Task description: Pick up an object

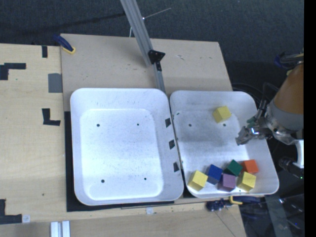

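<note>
The right bin holds several small cubes. One yellow cube lies alone near its far side. Along its near edge sit a yellow cube, a blue cube, a purple cube, a green cube, an orange cube and another yellow cube. My gripper hangs over the right side of this bin, right of and nearer than the lone yellow cube and above the cluster. Nothing shows between its fingers.
The left bin lies beside the right one. A slanted grey metal bar crosses the bench behind the bins. A blue and yellow clamp sits at the bench's far left corner, another at the near edge.
</note>
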`<state>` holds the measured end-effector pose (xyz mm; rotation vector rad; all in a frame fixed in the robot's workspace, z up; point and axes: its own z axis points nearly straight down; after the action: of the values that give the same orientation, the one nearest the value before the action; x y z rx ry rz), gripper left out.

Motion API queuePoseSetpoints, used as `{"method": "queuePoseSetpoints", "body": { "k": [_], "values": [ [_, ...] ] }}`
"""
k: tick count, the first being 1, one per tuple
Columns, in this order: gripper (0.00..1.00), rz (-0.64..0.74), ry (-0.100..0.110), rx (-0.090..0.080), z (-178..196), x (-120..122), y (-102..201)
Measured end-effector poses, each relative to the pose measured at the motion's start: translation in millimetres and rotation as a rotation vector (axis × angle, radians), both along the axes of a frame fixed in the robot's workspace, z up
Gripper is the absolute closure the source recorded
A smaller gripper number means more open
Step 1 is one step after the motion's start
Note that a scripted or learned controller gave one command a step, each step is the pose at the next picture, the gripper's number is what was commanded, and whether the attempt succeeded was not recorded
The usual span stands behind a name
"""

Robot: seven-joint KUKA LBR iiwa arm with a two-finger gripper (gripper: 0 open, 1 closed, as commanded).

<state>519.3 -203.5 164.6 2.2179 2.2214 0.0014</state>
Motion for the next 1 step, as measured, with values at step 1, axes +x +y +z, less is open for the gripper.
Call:
{"method": "queuePoseSetpoints", "body": {
  "k": [1],
  "values": [
    [1.0,0.0,-0.001,-0.001,47.6,1.2,0.1]
  ]
}}
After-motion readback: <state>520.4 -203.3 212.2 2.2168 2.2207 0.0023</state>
